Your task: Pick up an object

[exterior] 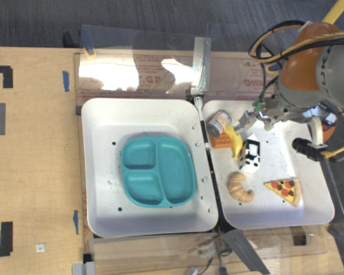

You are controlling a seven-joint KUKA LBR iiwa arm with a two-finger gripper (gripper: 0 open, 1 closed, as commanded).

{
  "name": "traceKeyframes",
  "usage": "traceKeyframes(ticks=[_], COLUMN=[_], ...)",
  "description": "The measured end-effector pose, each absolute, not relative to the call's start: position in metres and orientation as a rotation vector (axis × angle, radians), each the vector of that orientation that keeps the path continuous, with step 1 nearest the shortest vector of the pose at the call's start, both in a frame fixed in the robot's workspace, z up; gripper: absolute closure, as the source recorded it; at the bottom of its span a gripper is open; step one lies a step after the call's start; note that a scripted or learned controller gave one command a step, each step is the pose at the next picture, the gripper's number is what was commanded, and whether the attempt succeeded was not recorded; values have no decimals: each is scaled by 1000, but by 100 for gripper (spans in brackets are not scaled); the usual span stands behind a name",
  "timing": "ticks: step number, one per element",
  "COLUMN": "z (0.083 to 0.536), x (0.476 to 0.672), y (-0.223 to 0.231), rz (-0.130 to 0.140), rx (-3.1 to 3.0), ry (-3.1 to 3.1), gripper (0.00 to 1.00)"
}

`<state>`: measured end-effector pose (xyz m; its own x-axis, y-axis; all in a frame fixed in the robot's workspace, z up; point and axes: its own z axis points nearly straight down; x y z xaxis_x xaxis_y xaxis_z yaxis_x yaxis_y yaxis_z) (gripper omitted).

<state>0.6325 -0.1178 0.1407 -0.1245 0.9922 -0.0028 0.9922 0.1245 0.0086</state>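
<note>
The right bin (pixel 309 213) holds several small things. A tin can (pixel 220 121) lies at its far left with an orange block (pixel 221 141) just in front of it and a yellow banana (pixel 236 142) beside them. A black-and-white toy cow (pixel 251 156) stands near the middle. A croissant (pixel 241 187) and a pizza slice (pixel 285 189) lie toward the front. My gripper (pixel 258 118) hangs over the back of this bin, just right of the can and behind the cow. Nothing shows in its grasp.
The left bin (pixel 97 125) carries a teal divided plate (pixel 159 169). A metal divider post (pixel 200 67) rises behind the seam between the bins. Yellow and black cables (pixel 269 36) loop off the arm at the upper right.
</note>
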Motion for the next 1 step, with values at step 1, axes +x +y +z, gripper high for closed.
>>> traceKeyframes(ticks=[1], z=[162], x=[608], y=[-153], rz=[1], rx=[2251], ry=[2189], gripper=[0])
